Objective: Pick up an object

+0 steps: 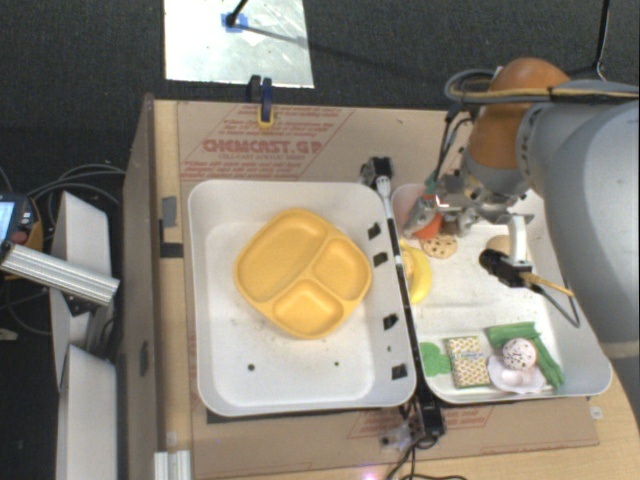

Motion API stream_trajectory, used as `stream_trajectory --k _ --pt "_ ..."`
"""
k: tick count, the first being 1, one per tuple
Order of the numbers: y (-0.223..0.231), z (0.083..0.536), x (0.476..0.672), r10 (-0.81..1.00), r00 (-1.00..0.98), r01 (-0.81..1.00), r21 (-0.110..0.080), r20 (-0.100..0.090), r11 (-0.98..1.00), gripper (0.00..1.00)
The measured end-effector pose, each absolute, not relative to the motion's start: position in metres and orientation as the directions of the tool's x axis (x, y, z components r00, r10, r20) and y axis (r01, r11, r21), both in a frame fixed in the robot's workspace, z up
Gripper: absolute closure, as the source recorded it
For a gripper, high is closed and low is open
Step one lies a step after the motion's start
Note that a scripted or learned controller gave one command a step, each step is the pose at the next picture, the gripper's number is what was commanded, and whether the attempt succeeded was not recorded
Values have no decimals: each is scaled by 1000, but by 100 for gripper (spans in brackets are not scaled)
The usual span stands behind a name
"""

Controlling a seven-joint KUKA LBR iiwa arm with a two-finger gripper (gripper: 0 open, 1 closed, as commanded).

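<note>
Two bins | gripper (pixel 440 211) low over cookie (pixel 438 245), right bin (pixel 585 373) | jaws: can't tell | reaching stage | next: drop, pinch, lift

Arm (pixel 590 168) cut off by right edge; its bulk covers the far right corner of right bin (pixel 470 293). Gripper (pixel 447 211) partly buried under wrist hardware, finger state unreadable. Small orange item (pixel 430 226) just below it half hidden, type unclear. Yellow object (pixel 418 273) partly behind the bin divider. Speckled ball (pixel 519 353) sits on pale thing, too small to identify.
</note>
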State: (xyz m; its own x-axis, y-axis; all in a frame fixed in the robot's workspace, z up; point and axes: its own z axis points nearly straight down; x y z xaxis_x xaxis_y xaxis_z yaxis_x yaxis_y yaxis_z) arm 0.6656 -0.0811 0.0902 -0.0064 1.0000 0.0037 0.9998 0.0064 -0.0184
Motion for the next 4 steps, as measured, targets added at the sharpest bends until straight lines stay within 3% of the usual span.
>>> stream_trajectory --k 1,2,4 --pt "-98 87 667 1000 -4 1000 -20 11 4 0" --pt "-130 82 665 1000 -1 1000 -21 7 1 0" --pt "-118 82 665 1000 -1 1000 -18 -2 1 0"
